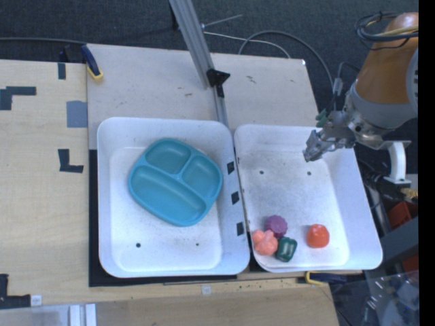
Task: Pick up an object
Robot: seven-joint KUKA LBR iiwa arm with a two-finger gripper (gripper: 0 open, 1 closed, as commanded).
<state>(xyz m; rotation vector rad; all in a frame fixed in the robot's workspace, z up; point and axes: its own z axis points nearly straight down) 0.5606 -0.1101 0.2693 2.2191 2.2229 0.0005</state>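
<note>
Fixed overhead, looking down at a slant on the surface [41, 182] from moderate height. Left bin [109, 195] at frame centre, right bin [353, 202] toward the right edge, dark floor across the top, arm [384, 80] entering upper right.

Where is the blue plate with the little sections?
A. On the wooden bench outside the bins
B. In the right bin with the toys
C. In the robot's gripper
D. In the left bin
D: the blue divided plate lies flat in the left bin, while the gripper hangs over the right bin, far from it.
</note>
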